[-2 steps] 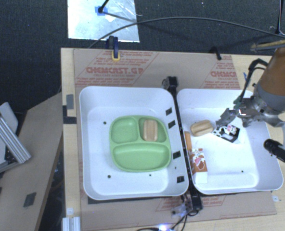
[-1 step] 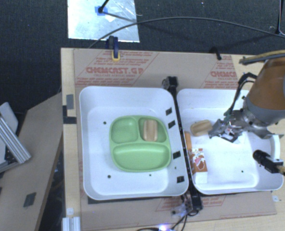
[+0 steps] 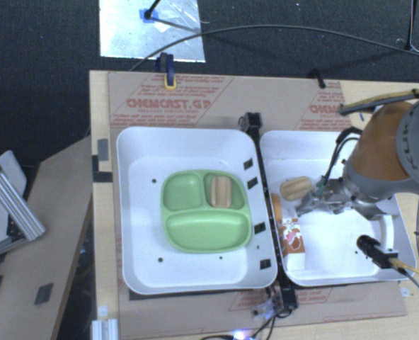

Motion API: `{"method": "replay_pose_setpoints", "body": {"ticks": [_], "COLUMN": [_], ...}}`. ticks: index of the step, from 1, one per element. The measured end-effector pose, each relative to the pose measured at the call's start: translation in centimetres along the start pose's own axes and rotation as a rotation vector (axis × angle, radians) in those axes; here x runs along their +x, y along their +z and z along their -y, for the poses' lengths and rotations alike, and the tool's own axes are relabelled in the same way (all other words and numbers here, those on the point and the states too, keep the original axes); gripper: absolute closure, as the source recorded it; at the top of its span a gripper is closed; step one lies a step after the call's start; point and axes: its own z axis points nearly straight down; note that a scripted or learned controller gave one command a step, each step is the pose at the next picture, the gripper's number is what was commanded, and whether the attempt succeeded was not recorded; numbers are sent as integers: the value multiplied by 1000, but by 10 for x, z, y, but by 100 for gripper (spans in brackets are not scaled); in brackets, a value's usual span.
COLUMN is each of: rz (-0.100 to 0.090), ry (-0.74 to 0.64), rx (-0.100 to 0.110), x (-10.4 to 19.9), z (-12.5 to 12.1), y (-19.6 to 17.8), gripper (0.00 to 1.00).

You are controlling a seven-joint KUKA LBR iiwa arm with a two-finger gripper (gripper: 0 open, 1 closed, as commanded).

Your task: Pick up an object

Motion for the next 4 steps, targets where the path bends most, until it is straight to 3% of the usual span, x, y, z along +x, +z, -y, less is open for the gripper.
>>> {"method": "replay_pose_setpoints", "body": {"ticks": [1,4], "rz": [2,2], "ry": [1,-4], "rx": [-5,-9], "x": [-1,4], "z": [-2,13], "y": [-14,-179], "gripper": [100,100]}}
